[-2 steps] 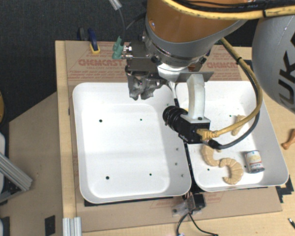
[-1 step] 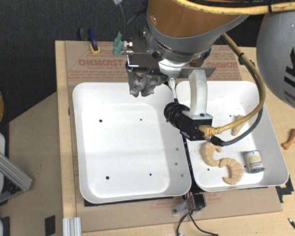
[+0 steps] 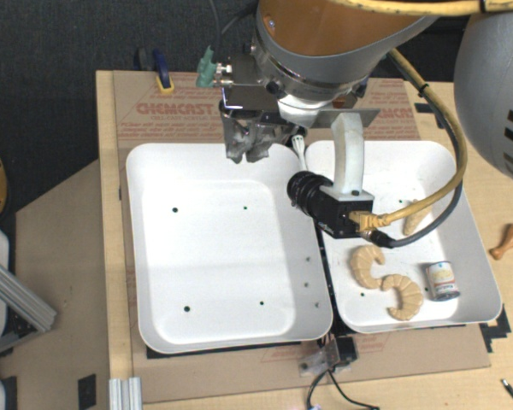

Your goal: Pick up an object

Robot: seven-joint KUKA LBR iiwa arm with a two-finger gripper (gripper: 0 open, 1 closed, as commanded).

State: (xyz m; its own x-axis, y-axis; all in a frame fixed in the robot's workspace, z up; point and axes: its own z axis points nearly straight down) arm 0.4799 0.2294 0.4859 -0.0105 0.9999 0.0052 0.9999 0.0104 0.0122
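Note:
My gripper [image 3: 248,143] hangs below the big grey and orange wrist, over the far rim of the left bin [image 3: 154,229]. Nothing shows beneath it except white bin floor. The objects lie in the right bin [image 3: 470,254]. Two tan croissant-shaped pieces rest near its front, one [image 3: 367,266] just left of the other [image 3: 404,296]. A small cylindrical jar [image 3: 442,280] with a pale label lies to their right. Another tan piece [image 3: 416,217] sits further back, partly behind a cable. All of these lie well to the right of the gripper and nearer the front.
A black cylindrical unit [image 3: 323,203] on a white bracket hangs from the arm over the wall between the bins. A tan hose [image 3: 445,190] loops from it across the right bin. Both bins rest on a cardboard sheet [image 3: 120,126]. A blue and yellow clamp [image 3: 162,71] sits at its far left edge.

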